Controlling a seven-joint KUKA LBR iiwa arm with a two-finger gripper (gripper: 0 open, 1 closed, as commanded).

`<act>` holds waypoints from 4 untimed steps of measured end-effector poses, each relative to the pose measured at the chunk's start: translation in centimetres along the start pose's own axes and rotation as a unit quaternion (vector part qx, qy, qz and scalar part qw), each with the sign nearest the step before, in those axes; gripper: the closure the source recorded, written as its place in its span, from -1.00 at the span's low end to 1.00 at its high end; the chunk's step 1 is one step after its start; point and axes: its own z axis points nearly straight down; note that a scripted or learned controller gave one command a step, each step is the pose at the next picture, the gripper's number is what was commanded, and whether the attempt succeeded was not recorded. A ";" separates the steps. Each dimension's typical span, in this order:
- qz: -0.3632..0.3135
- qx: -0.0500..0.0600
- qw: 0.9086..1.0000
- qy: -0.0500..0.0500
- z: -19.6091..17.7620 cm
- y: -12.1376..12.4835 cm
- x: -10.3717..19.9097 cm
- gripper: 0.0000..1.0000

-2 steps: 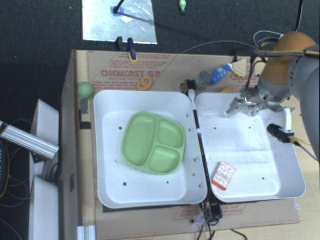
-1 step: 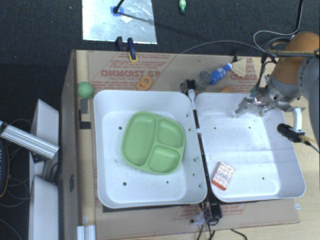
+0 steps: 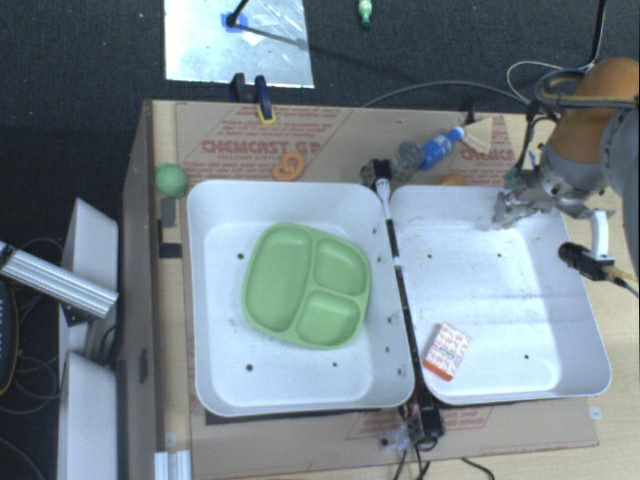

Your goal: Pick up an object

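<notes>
White bins (image 3: 230, 388), 2: 1 green tray (image 3: 306, 285) left, 1 packet (image 3: 446, 351) right (end effector (image 3: 506, 208) state: cannot tell).

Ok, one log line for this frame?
gripper: far edge of right bin, nothing held | packet: right bin, near-left | green tray: left bin

This is a robotics lab test bench. Two white bins (image 3: 300, 388) sit side by side on a board printed "Chemcast GP" (image 3: 262, 148). Beyond that board, dark carpet (image 3: 80, 58) carries a metal sheet (image 3: 238, 28); loose cables (image 3: 420, 93) trail beside it.
</notes>
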 end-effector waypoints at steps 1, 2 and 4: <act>0.001 0.000 1.000 -0.001 -9.8 0.0 -0.1 1.00; 0.001 0.002 1.000 0.000 -9.6 -0.1 -0.1 -1.00; 0.000 0.005 1.000 0.001 1.4 -0.2 0.1 -1.00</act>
